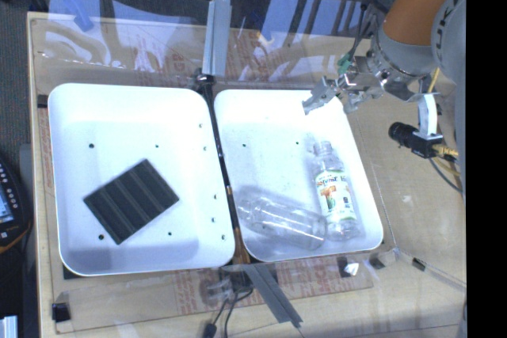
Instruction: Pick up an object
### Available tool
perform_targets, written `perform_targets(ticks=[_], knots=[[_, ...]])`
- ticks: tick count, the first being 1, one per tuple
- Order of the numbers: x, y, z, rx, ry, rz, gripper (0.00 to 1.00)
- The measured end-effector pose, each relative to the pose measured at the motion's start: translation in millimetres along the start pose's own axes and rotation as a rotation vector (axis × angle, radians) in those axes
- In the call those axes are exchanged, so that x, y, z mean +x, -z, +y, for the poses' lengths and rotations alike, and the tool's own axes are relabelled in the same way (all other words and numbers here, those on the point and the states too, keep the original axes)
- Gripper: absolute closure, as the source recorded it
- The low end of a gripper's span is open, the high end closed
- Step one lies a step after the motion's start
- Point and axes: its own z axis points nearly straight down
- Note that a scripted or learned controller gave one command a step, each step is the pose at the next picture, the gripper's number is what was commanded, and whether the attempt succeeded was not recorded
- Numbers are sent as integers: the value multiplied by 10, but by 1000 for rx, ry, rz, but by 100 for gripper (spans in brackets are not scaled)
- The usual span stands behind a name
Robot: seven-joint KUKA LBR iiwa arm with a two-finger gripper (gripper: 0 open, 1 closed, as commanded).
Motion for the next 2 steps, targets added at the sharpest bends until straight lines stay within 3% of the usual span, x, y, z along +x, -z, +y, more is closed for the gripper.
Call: perform_targets(ticks=[1,2], knots=[[-12,-703,-477,-1,249,0,0],[-21,-1379,-403,1,104,1,0]])
